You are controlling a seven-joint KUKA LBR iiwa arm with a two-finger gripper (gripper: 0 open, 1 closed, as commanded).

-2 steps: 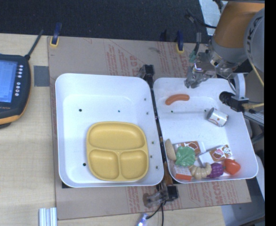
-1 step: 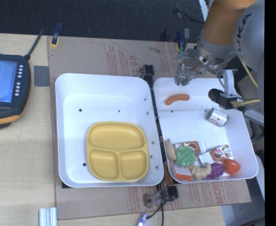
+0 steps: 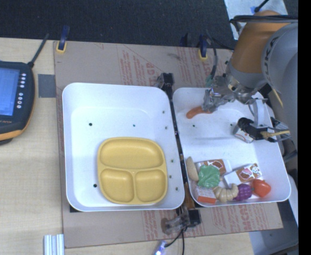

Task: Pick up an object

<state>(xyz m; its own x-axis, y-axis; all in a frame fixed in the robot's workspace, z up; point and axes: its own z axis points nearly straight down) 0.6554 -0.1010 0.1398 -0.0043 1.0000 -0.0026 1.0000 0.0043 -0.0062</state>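
While the gripper (image 3: 213,104) sits low in the right bin (image 3: 283,158), its fingers appear pinched on the orange carrot-like piece's (image 3: 196,112) end; the piece still rests on the floor; lifting remains.

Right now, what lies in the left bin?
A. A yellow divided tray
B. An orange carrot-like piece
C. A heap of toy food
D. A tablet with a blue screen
A: the yellow divided tray rests in the left bin, toward its near right corner, while the heap of toy food and the orange piece lie in the right bin.
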